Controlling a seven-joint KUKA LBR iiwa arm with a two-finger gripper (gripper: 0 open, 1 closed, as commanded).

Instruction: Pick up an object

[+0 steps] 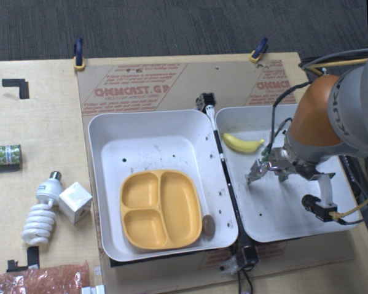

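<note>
Yellow banana (242, 143) is lying right of centre while the hand (259, 170), grip unreadable, is hovering beside it, needing a descent.

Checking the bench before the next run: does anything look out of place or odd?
Mostly tidy. The yellow divided plate sits slightly askew in the left bin, with a small brown object wedged against its corner. A spiral light bulb and small white box lie loose on the bench, outside both bins.
</note>
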